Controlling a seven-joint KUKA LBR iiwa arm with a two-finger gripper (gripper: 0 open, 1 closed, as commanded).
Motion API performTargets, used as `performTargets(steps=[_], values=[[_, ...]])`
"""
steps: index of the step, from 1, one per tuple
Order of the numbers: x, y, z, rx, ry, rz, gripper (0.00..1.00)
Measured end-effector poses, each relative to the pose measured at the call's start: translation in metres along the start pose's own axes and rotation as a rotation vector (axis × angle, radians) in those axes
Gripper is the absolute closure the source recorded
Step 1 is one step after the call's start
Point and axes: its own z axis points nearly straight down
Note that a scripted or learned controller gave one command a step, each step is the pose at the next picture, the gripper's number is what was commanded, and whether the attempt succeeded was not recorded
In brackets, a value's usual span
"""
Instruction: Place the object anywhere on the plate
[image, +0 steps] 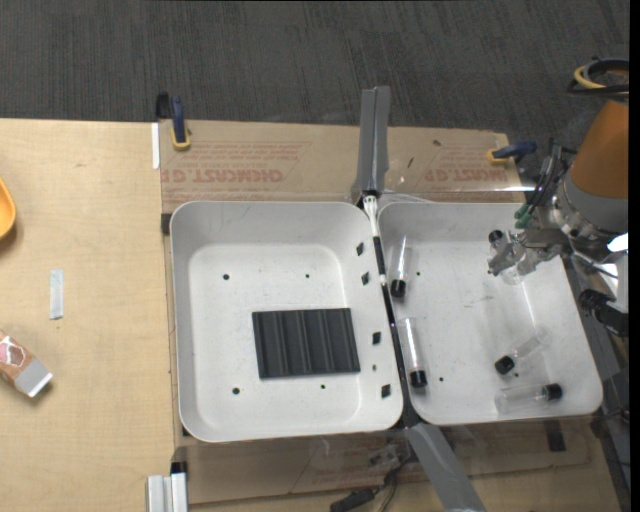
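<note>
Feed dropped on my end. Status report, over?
Gripper over right bin's upper right, jaw state unclear. Four clear tubes lying in that bin, none gripped. Dark ribbed plate in left bin, bare. Path open.

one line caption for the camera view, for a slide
Gripper poised over the right bin of clear black-capped tubes; dark ridged plate waits in the left bin.

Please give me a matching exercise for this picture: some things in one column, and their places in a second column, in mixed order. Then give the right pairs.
Things:
1. dark ribbed plate
2. gripper
3. blue clamp
4. clear tube

Places:
A. on the cardboard behind the left bin
B. above the right bin, near its far right part
C. flat in the middle of the left bin
D. lying along the left wall of the right bin

Pairs: 1-C, 2-B, 3-A, 4-D
</note>
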Motion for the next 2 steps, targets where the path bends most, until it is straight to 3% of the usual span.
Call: performTargets(steps=[1,2], values=[[0.042,-0.060,-0.064,0.000,0.000,0.057,1.00],[0.079,-0.095,-0.101,-0.001,0.000,-0.021,1.00]])
